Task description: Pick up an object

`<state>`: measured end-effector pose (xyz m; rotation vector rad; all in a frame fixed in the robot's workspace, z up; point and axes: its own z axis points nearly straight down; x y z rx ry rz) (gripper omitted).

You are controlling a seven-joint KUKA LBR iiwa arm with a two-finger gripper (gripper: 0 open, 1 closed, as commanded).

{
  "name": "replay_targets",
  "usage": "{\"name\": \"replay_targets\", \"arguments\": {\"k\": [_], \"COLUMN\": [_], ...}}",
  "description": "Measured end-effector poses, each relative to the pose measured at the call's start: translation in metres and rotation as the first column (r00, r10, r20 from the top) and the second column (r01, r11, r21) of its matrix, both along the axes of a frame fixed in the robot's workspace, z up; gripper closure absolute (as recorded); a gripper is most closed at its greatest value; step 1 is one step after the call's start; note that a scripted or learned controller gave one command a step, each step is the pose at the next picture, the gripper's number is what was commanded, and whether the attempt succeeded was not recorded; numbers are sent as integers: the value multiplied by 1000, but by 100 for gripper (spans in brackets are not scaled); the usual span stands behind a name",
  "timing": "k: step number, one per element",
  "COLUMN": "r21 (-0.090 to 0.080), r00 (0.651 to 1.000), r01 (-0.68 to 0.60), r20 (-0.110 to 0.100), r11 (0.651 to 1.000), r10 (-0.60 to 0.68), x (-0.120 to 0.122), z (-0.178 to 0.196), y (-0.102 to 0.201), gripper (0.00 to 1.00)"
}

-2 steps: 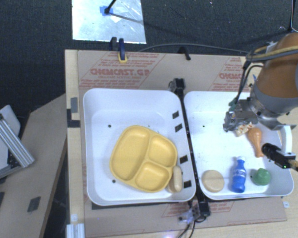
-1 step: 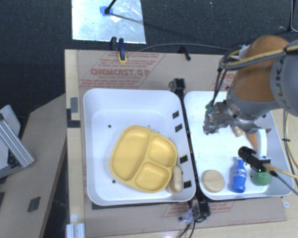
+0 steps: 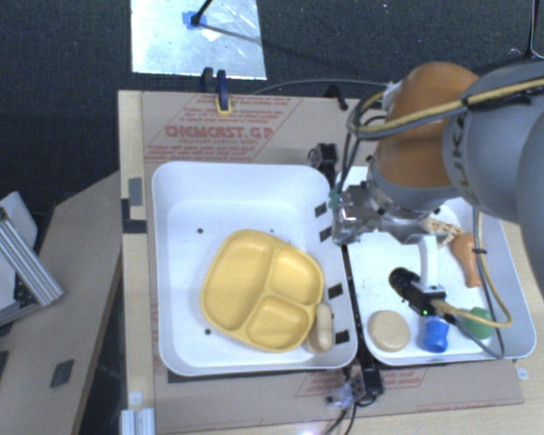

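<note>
In the near part of the right bin (image 3: 523, 320), a beige disc (image 3: 389, 330), a blue object (image 3: 434, 335) and a green object (image 3: 476, 323) are being shown in a row, left to right. In the left bin (image 3: 163, 270), a tan lump (image 3: 322, 326) is being shown against a yellow 3-part plate (image 3: 261, 288). Farther off, an orange object (image 3: 464, 256) is being shown by the right wall. The gripper (image 3: 349, 217) is being held above the divide between the 2 bins; its opening cannot be told.

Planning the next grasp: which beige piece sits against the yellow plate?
The oval beige piece in the left bin, against the yellow plate; the round beige disc lies in the right bin.
</note>
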<state>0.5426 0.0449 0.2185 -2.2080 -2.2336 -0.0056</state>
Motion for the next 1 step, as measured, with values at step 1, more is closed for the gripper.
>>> {"name": "replay_targets", "arguments": {"k": [1], "r21": [0], "r00": [1000], "r01": [0], "r20": [1], "r11": [1000], "r10": [0], "x": [5], "z": [9], "y": [60], "gripper": [100]}}
